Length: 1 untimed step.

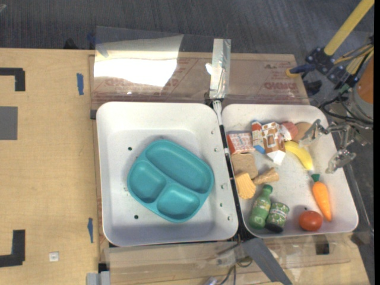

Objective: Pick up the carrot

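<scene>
You are looking at the gripper point(339, 147) hanging spread and empty over the right bin's point(350, 218) outer rim, with the carrot point(322, 199) lying just below it toward the camera, green tip pointing up at the fingers. It is probably light, rigid, smooth plastic, so take it across the thick orange middle. Beyond it, the tomato point(310, 220) is sitting just beside the narrow end, and the banana point(300, 155) is lying inward of the gripper.

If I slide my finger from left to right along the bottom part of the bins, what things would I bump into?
Teal tray → green bottle → dark green can → tomato → carrot.
</scene>
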Each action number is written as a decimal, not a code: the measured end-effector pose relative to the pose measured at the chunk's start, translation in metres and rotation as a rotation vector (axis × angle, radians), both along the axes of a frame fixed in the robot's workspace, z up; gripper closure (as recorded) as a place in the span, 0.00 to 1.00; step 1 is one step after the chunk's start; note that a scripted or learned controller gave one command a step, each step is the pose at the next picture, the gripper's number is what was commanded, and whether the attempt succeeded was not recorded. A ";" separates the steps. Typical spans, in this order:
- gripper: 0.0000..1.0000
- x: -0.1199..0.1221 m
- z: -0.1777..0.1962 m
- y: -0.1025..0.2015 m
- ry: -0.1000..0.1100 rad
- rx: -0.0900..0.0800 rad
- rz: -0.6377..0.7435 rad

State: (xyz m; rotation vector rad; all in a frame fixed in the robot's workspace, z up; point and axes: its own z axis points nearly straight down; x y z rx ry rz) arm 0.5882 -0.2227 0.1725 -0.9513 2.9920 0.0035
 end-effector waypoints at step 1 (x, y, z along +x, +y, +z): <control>0.00 -0.038 -0.063 0.002 -0.023 -0.006 0.061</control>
